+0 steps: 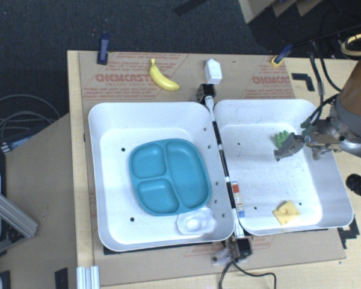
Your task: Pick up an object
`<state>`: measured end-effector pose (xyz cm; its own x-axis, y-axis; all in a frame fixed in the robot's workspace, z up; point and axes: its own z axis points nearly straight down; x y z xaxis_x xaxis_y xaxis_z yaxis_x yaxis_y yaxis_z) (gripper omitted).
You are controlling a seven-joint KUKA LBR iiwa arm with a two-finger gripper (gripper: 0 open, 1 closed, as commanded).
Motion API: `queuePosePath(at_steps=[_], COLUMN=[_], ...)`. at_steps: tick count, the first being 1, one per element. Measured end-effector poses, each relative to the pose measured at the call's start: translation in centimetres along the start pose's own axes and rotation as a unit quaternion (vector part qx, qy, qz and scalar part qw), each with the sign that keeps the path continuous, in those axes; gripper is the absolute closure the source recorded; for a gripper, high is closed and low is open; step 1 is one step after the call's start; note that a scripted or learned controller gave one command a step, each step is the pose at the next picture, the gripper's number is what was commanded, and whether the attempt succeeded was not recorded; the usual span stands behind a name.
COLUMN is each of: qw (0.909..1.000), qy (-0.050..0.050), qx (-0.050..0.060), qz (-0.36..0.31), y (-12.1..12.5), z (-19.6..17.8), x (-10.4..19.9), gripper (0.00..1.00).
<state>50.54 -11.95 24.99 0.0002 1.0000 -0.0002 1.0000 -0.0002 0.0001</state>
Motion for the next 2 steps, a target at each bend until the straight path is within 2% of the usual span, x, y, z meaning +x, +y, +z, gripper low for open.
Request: queuePosePath(at_steps=[1,2], qw=[1.0,1.0], qy=[0.001,0.0], qx=[0.002,0.001], qz=[0.0,0.0], y=[3.8,12.6], z=[8.3,14.9], x=[-3.2,-7.5], gripper=[0.0,0.0])
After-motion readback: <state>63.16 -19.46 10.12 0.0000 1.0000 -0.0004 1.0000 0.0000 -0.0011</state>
